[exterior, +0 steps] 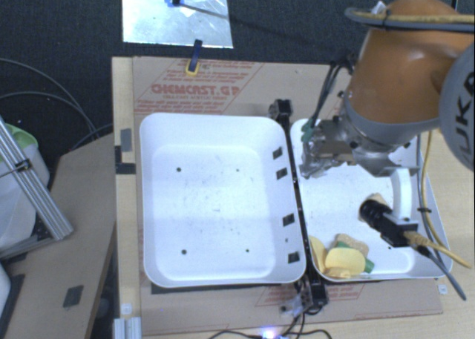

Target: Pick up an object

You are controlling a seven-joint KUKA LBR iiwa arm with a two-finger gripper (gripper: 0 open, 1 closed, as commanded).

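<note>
The arm (459, 111) is extended from the right across the right bin (334, 200), with its orange band (401, 63) carried above the far half of that bin and the wrist turned downward toward the bin's left wall. The gripper (318, 156) is held low over the far-left part of the right bin, close to that wall. Whether it is open or closed, and whether anything is held, cannot be told from this angle. The objects are gathered in the near-left corner of the right bin: a yellow piece (344, 261), a tan piece (350, 242) touching its far side, and a green scrap (369, 264) against its right edge. All are well apart from the gripper.
</note>
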